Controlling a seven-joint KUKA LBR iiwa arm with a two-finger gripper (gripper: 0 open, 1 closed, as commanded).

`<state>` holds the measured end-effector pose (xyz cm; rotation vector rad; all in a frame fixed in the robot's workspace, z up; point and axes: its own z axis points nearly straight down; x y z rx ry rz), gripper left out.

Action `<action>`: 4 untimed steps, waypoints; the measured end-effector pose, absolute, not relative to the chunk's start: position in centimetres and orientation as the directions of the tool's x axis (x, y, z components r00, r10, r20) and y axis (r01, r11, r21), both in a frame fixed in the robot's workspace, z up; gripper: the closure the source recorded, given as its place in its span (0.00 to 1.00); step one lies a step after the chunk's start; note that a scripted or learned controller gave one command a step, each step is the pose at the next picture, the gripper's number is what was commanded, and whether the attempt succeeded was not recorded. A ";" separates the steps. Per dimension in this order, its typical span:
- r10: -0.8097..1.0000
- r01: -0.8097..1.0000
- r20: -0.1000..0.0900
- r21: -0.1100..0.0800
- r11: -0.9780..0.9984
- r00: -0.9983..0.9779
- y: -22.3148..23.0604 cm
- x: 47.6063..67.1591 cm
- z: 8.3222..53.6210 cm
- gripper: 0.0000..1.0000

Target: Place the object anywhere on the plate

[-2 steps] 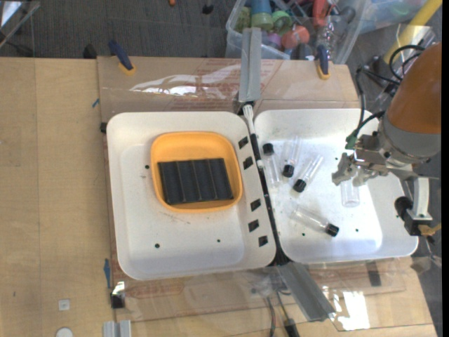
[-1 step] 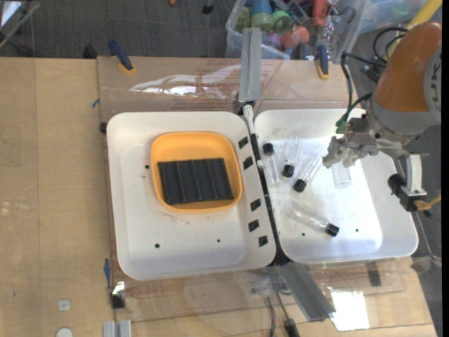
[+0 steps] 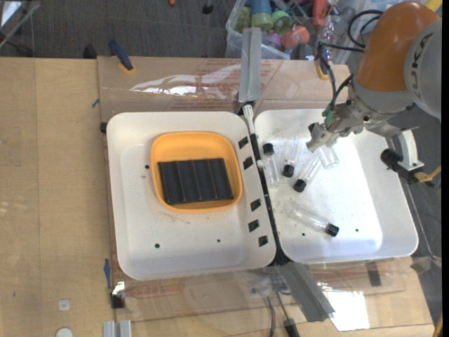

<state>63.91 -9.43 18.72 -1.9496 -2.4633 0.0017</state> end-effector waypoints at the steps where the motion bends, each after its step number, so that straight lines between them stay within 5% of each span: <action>1: 0.933 0.933 0.000 0.000 0.360 -0.360 -7.3 66.0 18.1 1.00; 2: 0.905 0.905 -0.001 -0.001 0.426 -0.426 -5.1 66.7 18.1 1.00; 3: 0.905 0.905 -0.001 0.000 0.426 -0.426 -5.1 66.7 18.2 0.00; 4: 0.857 0.857 -0.002 0.001 0.515 -0.515 -9.7 66.8 21.7 0.00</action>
